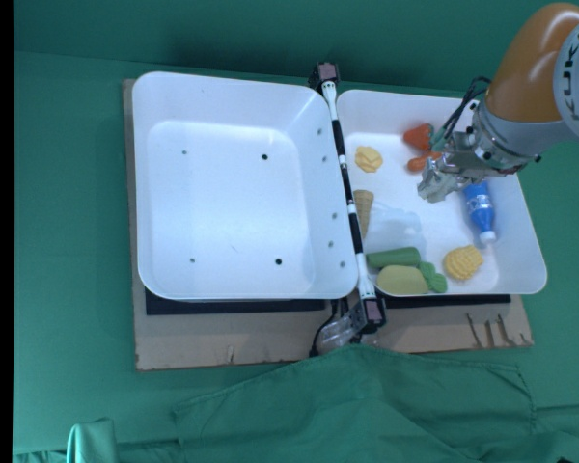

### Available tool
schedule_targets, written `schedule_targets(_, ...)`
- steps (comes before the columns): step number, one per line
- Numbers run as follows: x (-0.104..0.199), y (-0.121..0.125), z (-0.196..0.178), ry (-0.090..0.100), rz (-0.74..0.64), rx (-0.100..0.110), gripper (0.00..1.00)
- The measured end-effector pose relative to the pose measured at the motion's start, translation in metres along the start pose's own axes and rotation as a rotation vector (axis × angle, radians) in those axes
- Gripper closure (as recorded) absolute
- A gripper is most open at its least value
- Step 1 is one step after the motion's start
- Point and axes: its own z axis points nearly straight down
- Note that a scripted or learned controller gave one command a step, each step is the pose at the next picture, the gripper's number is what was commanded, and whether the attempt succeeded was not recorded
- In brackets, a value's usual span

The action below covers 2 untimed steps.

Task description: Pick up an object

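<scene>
Green cloth covers the worktop point(68, 210), and on it a brown cardboard sheet point(222, 350) carries two shallow white bins side by side. Along the bottom edge a loose fold of the cloth point(367, 403) is cut off by the frame. I count no objects in the left bin point(154, 258). The right bin point(526, 268) holds about eight small objects: one blue bottle point(480, 214), one yellow ridged piece point(462, 261), one yellow-and-green piece point(411, 279), one dark green piece point(394, 257), one cone point(364, 206), one small yellow piece point(369, 159), one clear container point(398, 226) which is hard to make out against the white, and orange-red pieces point(420, 138) partly hidden by the hand point(434, 187). This hand hangs low over the right bin, just beside the bottle; whether it is open or closed, I cannot tell.
</scene>
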Motion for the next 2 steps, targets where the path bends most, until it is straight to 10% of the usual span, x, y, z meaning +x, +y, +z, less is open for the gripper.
schedule_targets(1,0.005,0.002,-0.002,0.001,-0.007,-0.004,0.0)
schedule_targets(2,0.035,-0.092,-0.04,0.005,-0.009,-0.003,0.0)
